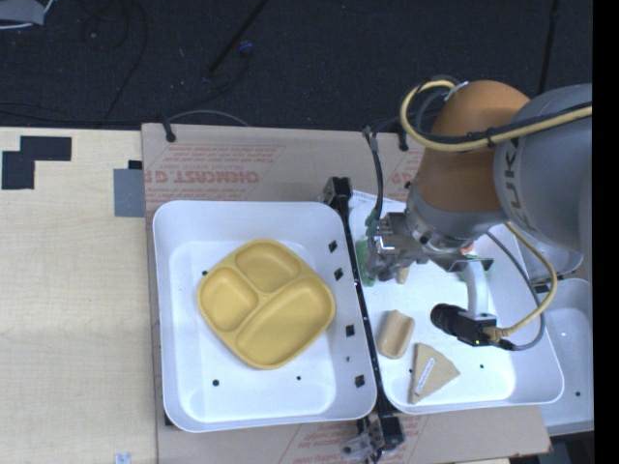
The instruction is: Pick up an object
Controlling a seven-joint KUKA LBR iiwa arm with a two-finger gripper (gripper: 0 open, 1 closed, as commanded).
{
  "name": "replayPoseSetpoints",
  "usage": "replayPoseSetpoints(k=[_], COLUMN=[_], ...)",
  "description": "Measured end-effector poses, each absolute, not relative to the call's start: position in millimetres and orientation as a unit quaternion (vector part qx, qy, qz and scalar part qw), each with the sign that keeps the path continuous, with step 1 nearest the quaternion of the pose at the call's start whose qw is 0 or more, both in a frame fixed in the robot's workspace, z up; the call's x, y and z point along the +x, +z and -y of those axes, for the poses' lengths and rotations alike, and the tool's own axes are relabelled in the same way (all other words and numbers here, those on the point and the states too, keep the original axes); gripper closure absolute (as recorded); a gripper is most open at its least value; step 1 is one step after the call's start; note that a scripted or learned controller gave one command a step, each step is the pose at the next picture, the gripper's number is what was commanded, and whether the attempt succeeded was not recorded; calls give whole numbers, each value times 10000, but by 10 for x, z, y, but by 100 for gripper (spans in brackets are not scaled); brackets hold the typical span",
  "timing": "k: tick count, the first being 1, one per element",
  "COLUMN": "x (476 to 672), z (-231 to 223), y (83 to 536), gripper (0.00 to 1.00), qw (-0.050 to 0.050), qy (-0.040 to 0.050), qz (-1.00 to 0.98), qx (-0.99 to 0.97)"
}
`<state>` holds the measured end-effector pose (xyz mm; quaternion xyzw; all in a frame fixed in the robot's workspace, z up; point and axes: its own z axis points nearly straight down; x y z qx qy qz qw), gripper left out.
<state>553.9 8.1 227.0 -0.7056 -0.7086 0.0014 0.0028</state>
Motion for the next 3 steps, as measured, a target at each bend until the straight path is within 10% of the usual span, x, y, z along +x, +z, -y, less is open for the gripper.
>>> replayPoseSetpoints(k=[2, 3], x=[5406, 5409], z=[-1070, -1048], y=[2400, 2400], gripper=[100, 0], qw=[15, 9], qy=[8, 13], qz=[7091, 7078], qx=[-7051, -7065])
